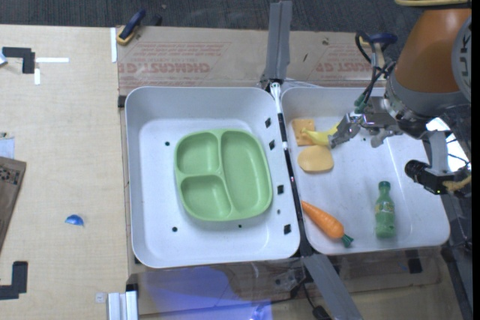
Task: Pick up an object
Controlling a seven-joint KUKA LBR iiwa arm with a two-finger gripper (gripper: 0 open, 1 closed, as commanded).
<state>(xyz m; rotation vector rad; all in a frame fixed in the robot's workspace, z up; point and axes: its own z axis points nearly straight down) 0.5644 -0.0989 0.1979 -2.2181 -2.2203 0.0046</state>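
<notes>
The right bin [420, 236] holds several toy foods. An orange waffle-like square [302, 128] lies at its back left with a yellow banana [320, 137] against it, and a tan oval piece [316, 160] sits just in front of them. An orange carrot [325, 220] rests at the front left, and a green bottle [385, 210] lies toward the front right. My gripper [344, 133] hangs low over the back of this bin, its tip right beside the banana's right end. I cannot make out anything held in it.
The left bin [142, 183] carries a green divided plate [223, 174]. A grey divider bar [279, 41] stands between the bins at the back. The arm's orange band [431, 49] and grey wrist loom over the right bin's back right corner.
</notes>
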